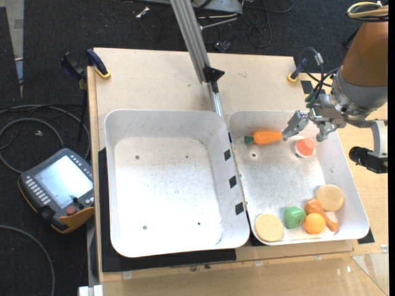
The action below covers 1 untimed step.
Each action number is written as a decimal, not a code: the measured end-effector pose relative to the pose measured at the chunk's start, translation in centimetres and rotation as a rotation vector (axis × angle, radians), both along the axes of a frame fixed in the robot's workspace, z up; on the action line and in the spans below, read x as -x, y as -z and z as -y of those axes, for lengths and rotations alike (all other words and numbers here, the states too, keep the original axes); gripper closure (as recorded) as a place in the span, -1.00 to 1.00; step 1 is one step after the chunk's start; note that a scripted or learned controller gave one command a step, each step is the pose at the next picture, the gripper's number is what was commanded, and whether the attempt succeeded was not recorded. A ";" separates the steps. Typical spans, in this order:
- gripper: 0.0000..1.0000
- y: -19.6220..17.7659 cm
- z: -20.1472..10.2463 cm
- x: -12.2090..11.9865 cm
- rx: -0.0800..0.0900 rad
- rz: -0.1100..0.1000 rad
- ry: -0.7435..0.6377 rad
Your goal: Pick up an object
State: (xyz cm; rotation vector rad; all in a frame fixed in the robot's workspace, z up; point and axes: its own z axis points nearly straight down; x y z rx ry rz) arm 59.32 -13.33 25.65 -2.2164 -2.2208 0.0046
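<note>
The gripper (307, 126) hangs spread wide over the far end of the right bin (278, 184), nothing between its fingers. The carrot (266, 138) lies just left of it, one fingertip nearly at its tip; a small red-and-white piece (304, 147) sits just below. Nothing is lifted yet: closing and raising are both left to do.

Carrot (267, 138) lies in right bin (271, 171), behind the cookie (270, 227)
</note>
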 end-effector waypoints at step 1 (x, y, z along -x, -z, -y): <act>-1.00 -0.3 0.0 -0.1 0.001 0.004 0.001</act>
